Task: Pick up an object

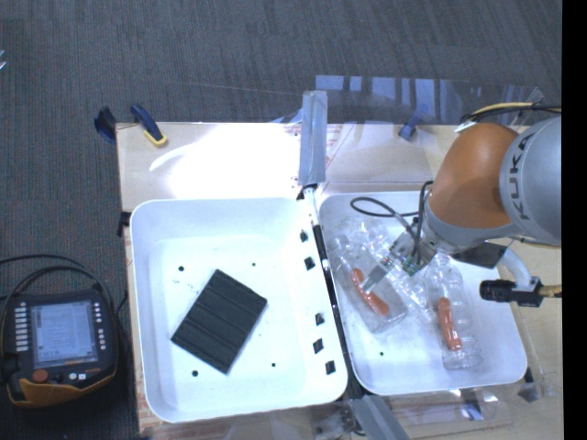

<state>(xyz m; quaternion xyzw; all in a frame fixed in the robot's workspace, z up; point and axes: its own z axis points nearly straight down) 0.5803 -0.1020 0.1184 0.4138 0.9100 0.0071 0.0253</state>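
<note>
Orange object [373,302]: small elongated piece, right bin [514,360], left-centre of floor, lying inside clear crinkled plastic packaging [362,241]. Likeliest target, judged from the gripper's position.

Gripper [374,285]: low over the near end of that piece, fingers slightly apart and straddling it; contact cannot be confirmed, and nothing is plainly pinched yet.

Second orange object [447,324]: same bin, further right, also wrapped in clear plastic; well apart from the first.

Black ribbed slab [219,320]: left bin [147,246], lying flat and alone, turned at an angle to the walls.

Arm [477,186]: grey with orange band, reaching in from the right above the right bin's upper half.

Handling note: the step in hand appears to be closing on the orange piece. A good grasp would set the fingers across its narrow width, near its middle, and press through the slack wrap so the film does not slide away. The plastic may crumple or lift along with it.

Edges and room: the divider wall between bins stands just left of the target, leaving little margin for sideways drift that way. Open floor lies toward the near wall and between the two orange pieces. Straight up is free.

Pendant [60,337]: off the surface, left, out of reach.
</note>
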